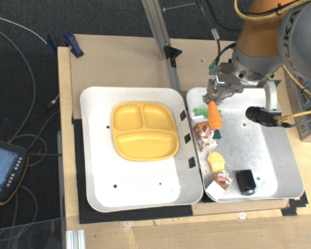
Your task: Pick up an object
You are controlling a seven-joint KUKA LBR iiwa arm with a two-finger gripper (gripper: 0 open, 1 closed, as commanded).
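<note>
My gripper hangs over the far left part of the right bin. An orange carrot lies or hangs directly under it, its upper end meeting the gripper's underside. The grip is hidden by the wrist. A green piece sits just left of the carrot. Nearer the front, along the bin's left side, are a red and white packet, a yellow lumpy piece, a small red and white packet and a black block.
The left bin bears a yellow divided plate. A slanted metal pole rises behind the gap between the bins. A black cylinder on a white bracket juts over the right bin. A blue clamp grips the bench's far left corner.
</note>
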